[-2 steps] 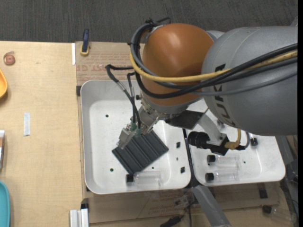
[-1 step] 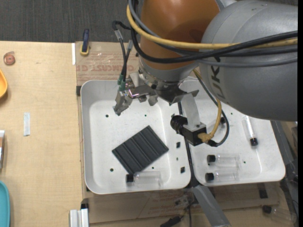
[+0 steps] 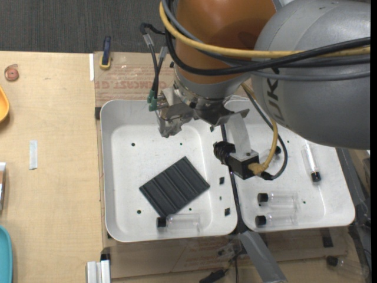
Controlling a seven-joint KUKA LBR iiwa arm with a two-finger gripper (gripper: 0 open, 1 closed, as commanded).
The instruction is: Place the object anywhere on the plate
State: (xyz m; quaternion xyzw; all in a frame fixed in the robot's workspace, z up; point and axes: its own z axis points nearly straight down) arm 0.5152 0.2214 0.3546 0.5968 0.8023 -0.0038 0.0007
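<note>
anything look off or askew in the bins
The dark ribbed plate lies skewed in the left bin, corners off its walls. A clear tube lies beside its lower corner, not on it.

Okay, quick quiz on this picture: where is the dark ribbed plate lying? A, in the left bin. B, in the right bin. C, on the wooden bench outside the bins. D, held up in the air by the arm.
A: the dark ribbed plate lies flat on the floor of the left bin, with a clear tube just below it near the bin's front edge.
</note>
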